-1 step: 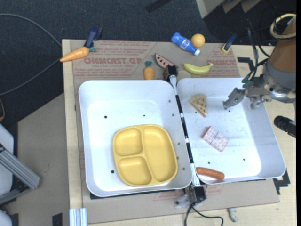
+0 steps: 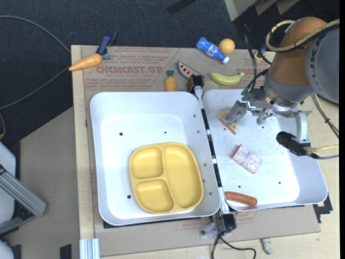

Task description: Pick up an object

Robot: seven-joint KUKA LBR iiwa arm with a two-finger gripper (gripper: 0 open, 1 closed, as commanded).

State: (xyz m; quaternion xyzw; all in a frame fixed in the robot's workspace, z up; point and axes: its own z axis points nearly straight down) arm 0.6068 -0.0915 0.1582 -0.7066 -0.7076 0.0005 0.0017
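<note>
The surface (image 2: 81, 144) is seen carrying two shallow white bins side by side. The left bin (image 2: 108, 117) is occupied by a yellow three-compartment tray (image 2: 166, 177) at its near middle, probably parked there as clutter. The right bin (image 2: 302, 182) is reached into by the grey arm (image 2: 294, 63) from the far right, so picking is judged to be aimed at that bin.

The end effector (image 2: 242, 111) is lowered over the bin's far-left corner, just above a small tan wedge-shaped object (image 2: 228, 123); how wide it is set cannot be told, and nothing is seen gripped. The wedge is taken as the likely target: flat, light brown, lying on the bin floor near the dividing wall.

A pink-and-white wrapped packet (image 2: 247, 158) lies mid-bin, and a toy sausage (image 2: 241, 199) rests on the near rim. Toy foods left outside on the far side: a banana (image 2: 226, 79), blue bottle (image 2: 211, 49), orange ball (image 2: 227, 46), watermelon slice (image 2: 185, 69), carrot (image 2: 86, 62).
</note>
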